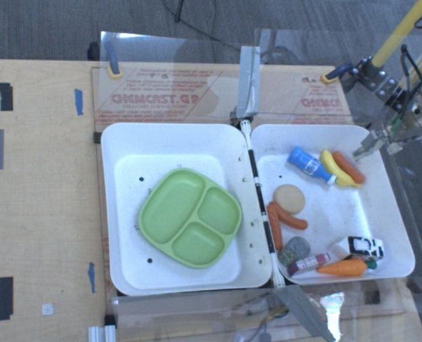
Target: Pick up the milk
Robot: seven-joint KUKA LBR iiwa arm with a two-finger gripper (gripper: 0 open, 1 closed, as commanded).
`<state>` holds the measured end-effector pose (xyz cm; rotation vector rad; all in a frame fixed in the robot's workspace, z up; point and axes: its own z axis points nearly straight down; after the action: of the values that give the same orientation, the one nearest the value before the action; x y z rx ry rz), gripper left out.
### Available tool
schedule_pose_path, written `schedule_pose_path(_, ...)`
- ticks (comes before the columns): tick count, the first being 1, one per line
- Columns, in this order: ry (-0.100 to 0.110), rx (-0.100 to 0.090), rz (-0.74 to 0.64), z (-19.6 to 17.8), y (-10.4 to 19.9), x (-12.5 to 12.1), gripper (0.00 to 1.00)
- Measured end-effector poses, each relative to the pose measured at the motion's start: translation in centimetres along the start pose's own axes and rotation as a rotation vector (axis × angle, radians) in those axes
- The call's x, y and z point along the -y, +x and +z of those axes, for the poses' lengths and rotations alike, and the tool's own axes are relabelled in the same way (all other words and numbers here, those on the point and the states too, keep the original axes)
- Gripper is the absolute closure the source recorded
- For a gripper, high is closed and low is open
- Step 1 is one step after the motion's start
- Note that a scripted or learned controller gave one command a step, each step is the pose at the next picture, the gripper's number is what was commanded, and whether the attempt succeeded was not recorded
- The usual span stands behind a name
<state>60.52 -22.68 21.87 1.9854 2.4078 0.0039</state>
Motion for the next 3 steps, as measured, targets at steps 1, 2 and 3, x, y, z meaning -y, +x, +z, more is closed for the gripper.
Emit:
schedule_pose_path(1,0.012,-0.015,-0.198,8.6,1.4,4.8,0.00)
schedule_pose_path(2,0.010,-0.017,-0.382,12.6,7.1,10.0,0.00)
schedule_pose_path(3,0.004,-0.014,-0.478,12.8,6.4,10.7,0.00)
